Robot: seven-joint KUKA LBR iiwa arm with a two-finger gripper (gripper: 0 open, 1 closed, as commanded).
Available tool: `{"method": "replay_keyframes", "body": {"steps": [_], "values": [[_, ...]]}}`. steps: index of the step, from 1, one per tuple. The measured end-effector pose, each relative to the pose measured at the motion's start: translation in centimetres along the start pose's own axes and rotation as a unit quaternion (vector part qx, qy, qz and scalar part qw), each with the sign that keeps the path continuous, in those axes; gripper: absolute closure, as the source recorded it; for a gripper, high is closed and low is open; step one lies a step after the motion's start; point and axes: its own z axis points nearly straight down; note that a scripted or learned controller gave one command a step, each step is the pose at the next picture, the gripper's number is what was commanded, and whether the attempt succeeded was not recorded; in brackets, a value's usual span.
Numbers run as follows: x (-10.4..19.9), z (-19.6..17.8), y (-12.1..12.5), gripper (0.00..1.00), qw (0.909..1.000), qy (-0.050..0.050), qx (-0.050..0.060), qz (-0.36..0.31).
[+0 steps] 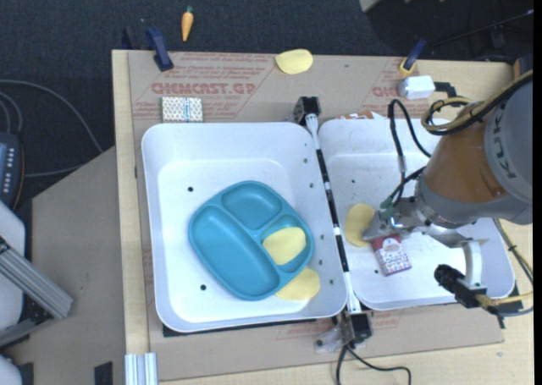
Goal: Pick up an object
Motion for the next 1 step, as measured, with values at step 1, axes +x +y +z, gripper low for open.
{"method": "replay_keyframes", "body": {"steps": [1], "values": [[9.74,-9.96,2.74,1.00,1.0000,0.000,0.000,0.000]]}}
